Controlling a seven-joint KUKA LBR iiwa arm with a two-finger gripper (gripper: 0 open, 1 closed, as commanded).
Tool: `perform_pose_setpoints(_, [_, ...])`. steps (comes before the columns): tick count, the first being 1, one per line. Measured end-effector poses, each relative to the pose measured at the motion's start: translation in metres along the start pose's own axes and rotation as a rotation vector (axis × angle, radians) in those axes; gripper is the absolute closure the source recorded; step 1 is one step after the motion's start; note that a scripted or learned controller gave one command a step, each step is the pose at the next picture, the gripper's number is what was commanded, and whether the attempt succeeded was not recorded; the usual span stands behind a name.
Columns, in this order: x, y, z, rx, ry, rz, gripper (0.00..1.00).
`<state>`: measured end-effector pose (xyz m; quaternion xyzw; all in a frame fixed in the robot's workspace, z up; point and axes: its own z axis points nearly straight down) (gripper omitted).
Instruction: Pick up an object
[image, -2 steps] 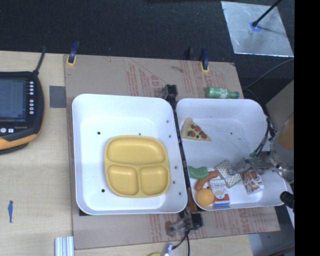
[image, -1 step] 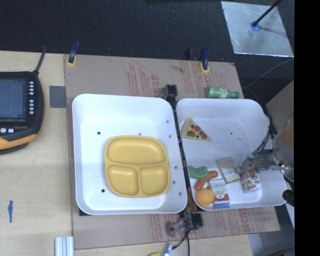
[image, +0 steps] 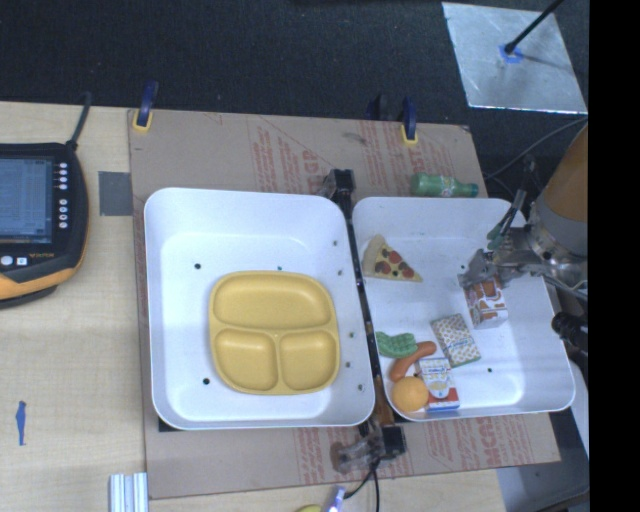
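Small carton upright in right bin, gripper just above it, touching; can't tell jaw state. Pizza slice nearby.

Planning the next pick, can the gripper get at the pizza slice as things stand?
Probably yes. The pizza slice lies alone on bare bin floor, nothing over or against it, and the gripper is in the same bin.

Slanted overhead view of both bins
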<state>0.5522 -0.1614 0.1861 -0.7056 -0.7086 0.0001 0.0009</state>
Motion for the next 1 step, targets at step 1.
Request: perform_pose_setpoints(1, [0.0447, 0.0616, -0.0021, 0.001, 0.000, 0.001, 1.00])
